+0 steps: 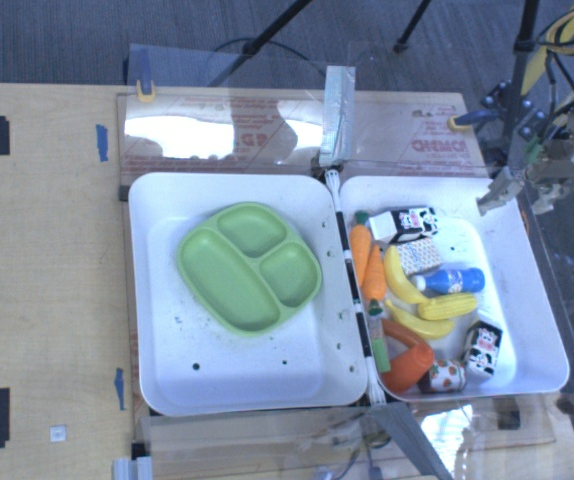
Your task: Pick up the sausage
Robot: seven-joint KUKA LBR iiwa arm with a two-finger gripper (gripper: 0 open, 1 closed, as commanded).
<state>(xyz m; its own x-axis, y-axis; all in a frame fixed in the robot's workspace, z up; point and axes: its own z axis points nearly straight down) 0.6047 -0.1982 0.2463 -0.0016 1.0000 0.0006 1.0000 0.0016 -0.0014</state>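
Observation:
The sausage (399, 335) looks like a short reddish-brown piece lying low in the right bin (537, 298). It is wedged between a yellow banana (419, 319) above it and a fat orange carrot (409, 366) below it. My gripper (527, 180) hangs over the right bin's far right corner, well up and to the right of the sausage, among cables and metal parts. Nothing is visibly held by it.
The right bin also holds two slim carrots (369, 260) along its left wall, a second banana (399, 276), a blue bottle (453, 281), two black-and-white cartons (414, 223) (484, 348) and a small red-white item (447, 376). A green divided plate (249, 266) sits in the left bin (157, 368).

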